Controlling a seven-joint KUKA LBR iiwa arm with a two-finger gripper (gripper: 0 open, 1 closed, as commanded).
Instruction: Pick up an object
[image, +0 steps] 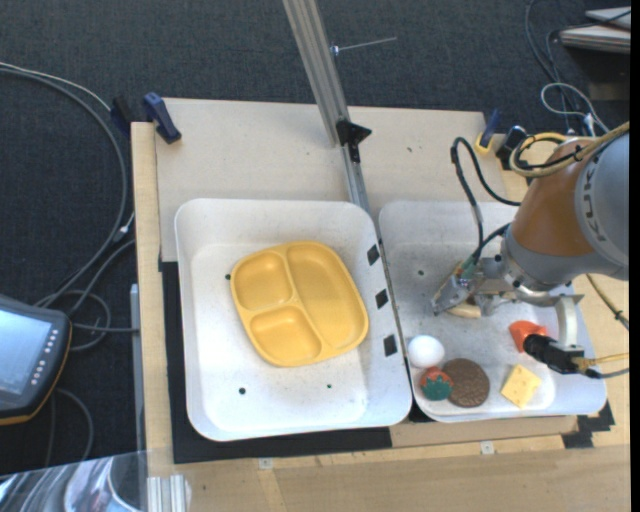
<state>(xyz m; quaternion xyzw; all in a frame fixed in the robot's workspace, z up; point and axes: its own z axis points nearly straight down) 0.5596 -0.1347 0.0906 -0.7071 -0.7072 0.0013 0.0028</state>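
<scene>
My gripper (452, 297) hangs low in the right bin (420, 235), near its middle. A pale beige object (466, 311) lies right under and beside the gripper's tip, partly hidden by it; whether they touch I cannot tell. Along the bin's front edge lie a white egg-like ball (426, 350), a red and green strawberry-like toy (435, 383), a brown round cookie (467, 382) and a yellow cheese wedge (520, 386). An orange piece (527, 331) sits to the right, under the arm's wrist.
A yellow divided plate (297, 302) lies in the left bin (205, 330). A slanted metal pole (330, 90) comes down to the gap between the bins. Cables (475, 175) loop over the back of the right bin. The grey and orange arm (570, 215) covers that bin's right side.
</scene>
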